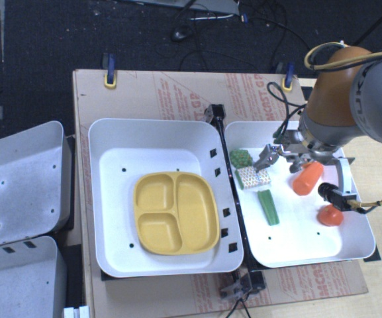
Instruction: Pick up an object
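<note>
Hand: my hand [268,156] hangs low over the right white bin [296,254]; I cannot tell how it is set.
Nearest thing: the white-and-green checkered block [252,177], just beside the dark green knobbly lump [240,158].
Others: green flat bar [268,207], orange cylinder [307,178], red round piece [330,215].
Advice: I'd centre on one piece, clear of neighbours.
Arm: grey arm [349,98] bent over from the right.
</note>
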